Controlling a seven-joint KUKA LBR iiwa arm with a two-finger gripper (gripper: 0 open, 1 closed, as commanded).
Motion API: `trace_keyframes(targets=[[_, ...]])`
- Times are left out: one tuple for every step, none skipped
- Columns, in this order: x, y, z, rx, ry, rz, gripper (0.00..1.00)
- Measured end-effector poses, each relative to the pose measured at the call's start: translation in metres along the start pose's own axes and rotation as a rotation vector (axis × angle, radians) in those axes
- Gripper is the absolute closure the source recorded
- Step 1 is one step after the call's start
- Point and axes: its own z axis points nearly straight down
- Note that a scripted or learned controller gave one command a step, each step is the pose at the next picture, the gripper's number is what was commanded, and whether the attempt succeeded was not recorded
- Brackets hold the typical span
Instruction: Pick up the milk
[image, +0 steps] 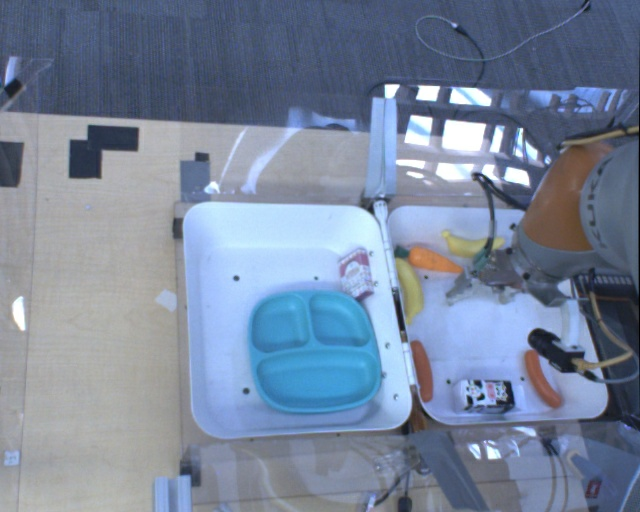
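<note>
Two white bins sat side by side on the surface. The milk (488, 395), a small black-and-white carton, lay on its side near the front edge of the right bin (470, 340), between two sausages (422, 369). The pincer (468, 284) hovered farther back in that bin, close to a carrot (434, 260) and a banana (408, 287), well apart from the carton; whether it was apart or together could not be told. The carton looked light and stiff but probably crushable, with smooth sides, so a moderate grip across its narrow width seemed best. The left bin (215, 300) held a blue divided plate (314, 352).
</note>
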Motion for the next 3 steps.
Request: trace_keyframes(targets=[[-0.032, -0.037, -0.052, 0.006, 0.0, -0.053, 0.0], [-0.063, 0.039, -0.045, 0.005, -0.001, 0.074, 0.0], [-0.063, 0.039, -0.045, 0.005, -0.002, 0.074, 0.0]])
